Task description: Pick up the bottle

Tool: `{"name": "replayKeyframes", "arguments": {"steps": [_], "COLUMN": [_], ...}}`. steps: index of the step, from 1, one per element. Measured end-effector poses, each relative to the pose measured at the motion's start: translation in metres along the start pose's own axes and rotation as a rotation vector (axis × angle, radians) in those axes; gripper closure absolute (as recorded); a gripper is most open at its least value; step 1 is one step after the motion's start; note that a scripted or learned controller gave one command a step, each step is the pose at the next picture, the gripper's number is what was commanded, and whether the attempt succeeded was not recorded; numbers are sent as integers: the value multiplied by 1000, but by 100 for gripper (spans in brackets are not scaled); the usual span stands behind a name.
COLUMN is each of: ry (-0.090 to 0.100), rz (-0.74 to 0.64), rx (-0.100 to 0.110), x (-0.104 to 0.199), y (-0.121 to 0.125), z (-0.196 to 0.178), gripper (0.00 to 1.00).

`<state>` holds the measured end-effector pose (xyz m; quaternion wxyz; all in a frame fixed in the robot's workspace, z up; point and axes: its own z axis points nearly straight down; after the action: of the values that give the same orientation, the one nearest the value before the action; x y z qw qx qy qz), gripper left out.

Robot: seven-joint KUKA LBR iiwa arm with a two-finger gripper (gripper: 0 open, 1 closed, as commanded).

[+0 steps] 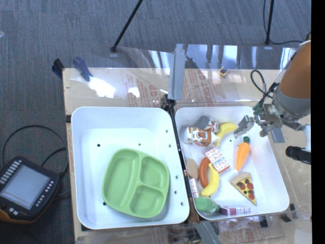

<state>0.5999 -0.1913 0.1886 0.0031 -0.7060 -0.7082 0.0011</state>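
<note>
Beside bottle (206, 205): banana (211, 182), box (234, 210).

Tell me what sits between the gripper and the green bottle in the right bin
In the camera view, the hot dog, banana and small checkered box lie between the gripper and the green bottle.

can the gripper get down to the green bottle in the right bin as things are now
Probably, with care. The bottle lies open from above at the right bin's near-left corner, but it is tight against the wall, with a banana and a small box beside it. The gripper hovers at the far side.
</note>
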Motion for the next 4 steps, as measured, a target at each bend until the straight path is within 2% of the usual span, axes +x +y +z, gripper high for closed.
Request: {"name": "replayKeyframes", "arguments": {"steps": [1,2,3,4], "ry": [0,0,2,-1], "rz": [-252,-378,-371,-743], "rx": [0,1,6,0], "x": [40,81,81,136], "y": [1,-75,-76,-114], "z": [55,104,96,4], "gripper": [0,0,100,100]}}
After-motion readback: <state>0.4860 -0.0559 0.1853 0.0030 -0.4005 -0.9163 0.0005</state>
